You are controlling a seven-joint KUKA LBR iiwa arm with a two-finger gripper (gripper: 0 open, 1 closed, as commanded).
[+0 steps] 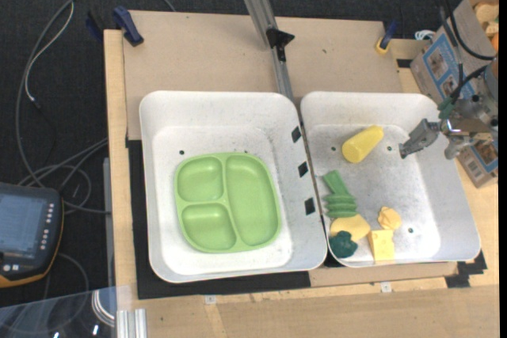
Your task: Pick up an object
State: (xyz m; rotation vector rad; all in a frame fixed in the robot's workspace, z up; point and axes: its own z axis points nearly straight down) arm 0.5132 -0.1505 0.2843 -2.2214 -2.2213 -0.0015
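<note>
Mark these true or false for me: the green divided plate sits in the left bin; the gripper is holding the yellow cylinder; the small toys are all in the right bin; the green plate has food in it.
1. The green divided plate sits in the left bin. True.
2. The gripper holds the yellow cylinder. False: the cylinder lies apart, left of it.
3. The small toys are in the right bin. True.
4. The plate has food in it. False: its three compartments look bare.
</note>
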